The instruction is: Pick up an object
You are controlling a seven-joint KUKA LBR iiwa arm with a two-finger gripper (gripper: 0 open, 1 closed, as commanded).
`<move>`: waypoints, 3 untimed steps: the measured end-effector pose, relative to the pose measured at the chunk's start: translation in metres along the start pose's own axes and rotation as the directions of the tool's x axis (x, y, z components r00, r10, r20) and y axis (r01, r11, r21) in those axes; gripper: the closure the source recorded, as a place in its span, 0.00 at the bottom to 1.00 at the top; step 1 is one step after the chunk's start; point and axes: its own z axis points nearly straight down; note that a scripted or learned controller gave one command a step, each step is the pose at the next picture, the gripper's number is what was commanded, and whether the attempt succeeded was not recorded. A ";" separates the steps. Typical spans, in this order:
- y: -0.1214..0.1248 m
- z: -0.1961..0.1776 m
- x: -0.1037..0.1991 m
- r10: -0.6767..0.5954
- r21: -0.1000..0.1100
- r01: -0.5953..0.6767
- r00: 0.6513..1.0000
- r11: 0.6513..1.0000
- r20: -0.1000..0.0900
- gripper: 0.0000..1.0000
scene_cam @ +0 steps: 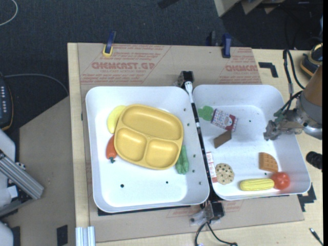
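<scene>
Camera view shows me the end effector (pixel 272 130) over the right edge of the right bin (pixel 246 94); I cannot tell its state. No item sits in it. Nearest to it is the waffle (pixel 267 162), just below; the tomato (pixel 281 180) and corn (pixel 257 184) lie further down. In the left bin (pixel 97 137) a yellow divided plate (pixel 147 136) rests. Both bins stand on a brown tabletop (pixel 154 63), over a dark carpet floor (pixel 77 9).
</scene>
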 end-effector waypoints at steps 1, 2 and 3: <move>0.004 -0.063 -0.006 0.000 -0.003 0.000 1.000 1.000 0.002 1.00; 0.005 -0.065 -0.006 0.000 0.002 0.000 1.000 1.000 -0.001 1.00; 0.017 -0.075 0.045 -0.004 0.001 0.004 1.000 1.000 -0.002 1.00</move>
